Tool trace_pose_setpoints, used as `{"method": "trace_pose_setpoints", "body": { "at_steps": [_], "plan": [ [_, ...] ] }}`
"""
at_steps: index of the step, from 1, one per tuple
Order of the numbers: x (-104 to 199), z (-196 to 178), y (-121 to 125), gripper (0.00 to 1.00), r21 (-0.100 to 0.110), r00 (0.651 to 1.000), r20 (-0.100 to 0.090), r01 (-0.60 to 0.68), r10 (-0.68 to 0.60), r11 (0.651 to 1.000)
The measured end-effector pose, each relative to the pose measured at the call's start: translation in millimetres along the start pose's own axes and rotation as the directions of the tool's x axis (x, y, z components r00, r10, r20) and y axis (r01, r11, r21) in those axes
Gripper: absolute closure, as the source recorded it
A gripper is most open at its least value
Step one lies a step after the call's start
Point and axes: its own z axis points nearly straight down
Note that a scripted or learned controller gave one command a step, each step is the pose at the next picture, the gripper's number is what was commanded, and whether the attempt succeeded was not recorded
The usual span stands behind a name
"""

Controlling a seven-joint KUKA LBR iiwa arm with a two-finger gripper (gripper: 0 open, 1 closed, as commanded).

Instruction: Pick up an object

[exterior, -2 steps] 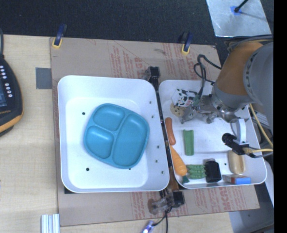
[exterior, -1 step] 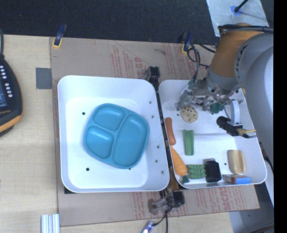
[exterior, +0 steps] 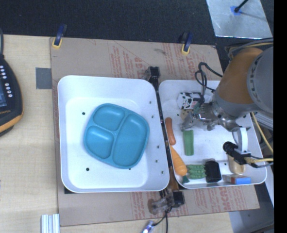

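Observation:
My gripper [exterior: 193, 116] hangs low over the upper middle of the right bin [exterior: 260, 178], on the grey arm with its orange band reaching in from the right. Just below it lies an upright green block [exterior: 188, 142]. To its left a reddish sausage [exterior: 170, 130] lies along the bin's left wall, with an orange carrot [exterior: 179, 162] below that. A small white-and-black object [exterior: 186, 100] sits just above the gripper. Nothing is visibly held.
The left bin [exterior: 68, 178] holds a blue divided plate [exterior: 116, 135]. Along the right bin's front lie a green knobbly piece [exterior: 195, 171], a black block [exterior: 212, 171] and a blue-and-white item [exterior: 239, 180]. A white ring [exterior: 242, 139] sits at the right. A handheld pendant [exterior: 0, 96] rests at far left.

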Motion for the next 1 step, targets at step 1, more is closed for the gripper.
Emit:
{"method": "trace_pose_setpoints", "body": {
  "at_steps": [1],
  "plan": [
    [0.7,10.2,46.4,0.0,-0.002,1.0,-0.001,-0.002,0.001,1.0]
  ]
}}
